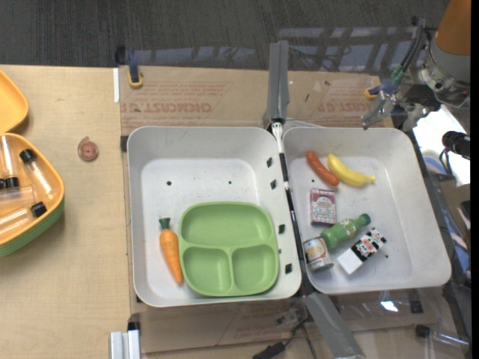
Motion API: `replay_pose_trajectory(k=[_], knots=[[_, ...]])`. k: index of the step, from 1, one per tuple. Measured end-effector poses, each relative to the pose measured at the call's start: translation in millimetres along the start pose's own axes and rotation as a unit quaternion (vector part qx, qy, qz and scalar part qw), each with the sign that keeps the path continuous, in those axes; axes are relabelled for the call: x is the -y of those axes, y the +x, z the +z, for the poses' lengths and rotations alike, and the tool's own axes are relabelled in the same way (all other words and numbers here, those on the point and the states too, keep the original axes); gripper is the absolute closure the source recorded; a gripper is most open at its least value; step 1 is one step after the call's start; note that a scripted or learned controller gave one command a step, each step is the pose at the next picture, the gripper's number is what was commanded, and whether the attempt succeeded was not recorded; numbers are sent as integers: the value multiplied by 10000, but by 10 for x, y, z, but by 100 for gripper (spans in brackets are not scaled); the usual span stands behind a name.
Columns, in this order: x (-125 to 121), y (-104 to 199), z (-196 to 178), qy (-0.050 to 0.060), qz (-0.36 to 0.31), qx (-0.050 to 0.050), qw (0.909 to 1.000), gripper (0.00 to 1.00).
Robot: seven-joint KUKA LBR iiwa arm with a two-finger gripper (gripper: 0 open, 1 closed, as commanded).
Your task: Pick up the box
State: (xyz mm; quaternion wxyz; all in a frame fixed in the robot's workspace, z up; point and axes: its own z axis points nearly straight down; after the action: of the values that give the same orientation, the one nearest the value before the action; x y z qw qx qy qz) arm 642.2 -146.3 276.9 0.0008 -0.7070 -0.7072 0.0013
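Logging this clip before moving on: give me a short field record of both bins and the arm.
left bin: green tray, carrot
right bin: box, sausage, banana, green bottle, can, black-and-white carton
box state: lying flat, apart from the claw
arm: at upper right, over the right bin's far corner
claw: nothing seen in it

Box (323, 206): small, flat carton, lying face-up on floor of right bin.

Pinkish-red printed top with a pale panel and darker border; long side runs roughly away from the camera, edges nearly square to bin walls. It sits left of centre in the bin, apart from neighbouring items, nothing on top, nothing gripping it.
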Motion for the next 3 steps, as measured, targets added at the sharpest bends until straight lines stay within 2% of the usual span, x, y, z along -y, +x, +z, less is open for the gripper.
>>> replay_pose_trajectory(k=[1, 2, 3], knots=[[103, 524, 1169, -5, -763, -1, 9971, 0], [414, 500, 1860, -2, -734, -2, 9973, 0], [787, 374, 1855, -7, -735, -4, 9973, 0]])
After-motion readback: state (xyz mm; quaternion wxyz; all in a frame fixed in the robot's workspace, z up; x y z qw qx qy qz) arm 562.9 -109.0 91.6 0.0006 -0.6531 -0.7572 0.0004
